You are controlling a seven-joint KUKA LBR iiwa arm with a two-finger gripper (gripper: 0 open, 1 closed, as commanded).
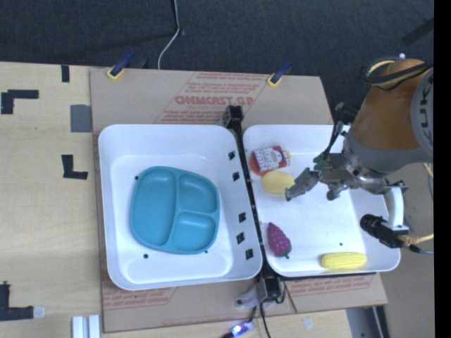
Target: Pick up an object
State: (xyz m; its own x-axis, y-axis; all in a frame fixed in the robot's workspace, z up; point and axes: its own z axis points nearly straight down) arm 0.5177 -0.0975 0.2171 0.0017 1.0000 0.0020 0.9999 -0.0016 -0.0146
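L bin (113,189): blue divided plate (175,210), centre. R bin (366,210): red packet (269,158) at 11 o'clock; yellow lemon-like item (278,182) just below it; purple grape bunch (277,239) at 7 o'clock; yellow corn cob (344,260) at 5 o'clock. Hand (318,183) w/ 2 fingers spread, open, nothing between them, just beside the lemon, at its 3 o'clock. Step: approach, pre-grasp, probably for the lemon. Next: shift toward 9 o'clock, straddle item, lower, close, lift.

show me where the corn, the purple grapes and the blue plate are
corn (344,260), camera view, middle of the cob.
purple grapes (278,239), camera view, centre of the bunch.
blue plate (144,227), camera view, its lower left rim.
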